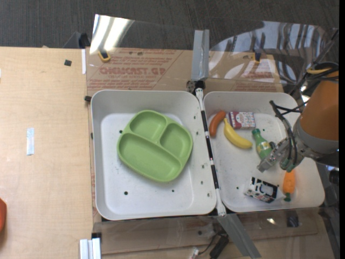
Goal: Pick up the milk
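Observation:
The milk [241, 119] is a small red-and-white carton lying on its side near the back of the right bin [307, 198], just behind the banana [237, 136]. My gripper [275, 159] hangs low over the middle of the right bin, to the front right of the carton and well apart from it. It is close against the lower end of a green bottle [262, 143]. Nothing is visibly held.
An orange-red sausage [216, 122] lies at the right bin's back left. A carrot [289, 182] and a black-and-white packet [263, 189] lie near its front. The left bin [108, 198] holds a green divided plate [155, 144]. The arm [323, 117] covers the bin's right side.

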`<state>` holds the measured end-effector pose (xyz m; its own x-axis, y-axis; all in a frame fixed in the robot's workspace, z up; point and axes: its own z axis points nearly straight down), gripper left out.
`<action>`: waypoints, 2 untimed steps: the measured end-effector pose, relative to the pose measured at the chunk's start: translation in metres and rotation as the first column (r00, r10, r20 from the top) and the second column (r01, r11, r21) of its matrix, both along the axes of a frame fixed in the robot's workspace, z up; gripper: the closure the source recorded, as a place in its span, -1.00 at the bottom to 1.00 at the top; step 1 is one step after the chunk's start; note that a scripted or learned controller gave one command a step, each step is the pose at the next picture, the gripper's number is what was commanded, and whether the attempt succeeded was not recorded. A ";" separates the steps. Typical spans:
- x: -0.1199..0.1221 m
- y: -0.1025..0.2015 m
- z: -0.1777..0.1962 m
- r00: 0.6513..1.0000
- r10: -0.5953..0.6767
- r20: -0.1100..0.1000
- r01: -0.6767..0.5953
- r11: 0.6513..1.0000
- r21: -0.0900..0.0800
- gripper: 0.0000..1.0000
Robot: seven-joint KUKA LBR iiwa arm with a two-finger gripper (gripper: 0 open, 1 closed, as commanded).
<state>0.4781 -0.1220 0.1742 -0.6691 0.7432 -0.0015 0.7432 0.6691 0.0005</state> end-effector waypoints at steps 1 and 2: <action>0.000 -0.009 0.027 0.992 0.129 0.001 -0.129 0.992 0.000 1.00; 0.000 -0.010 0.042 0.972 0.236 0.000 -0.236 0.972 -0.001 1.00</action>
<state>0.4785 -0.1323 0.2163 -0.8258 0.5640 -0.0022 0.5640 0.8258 0.0004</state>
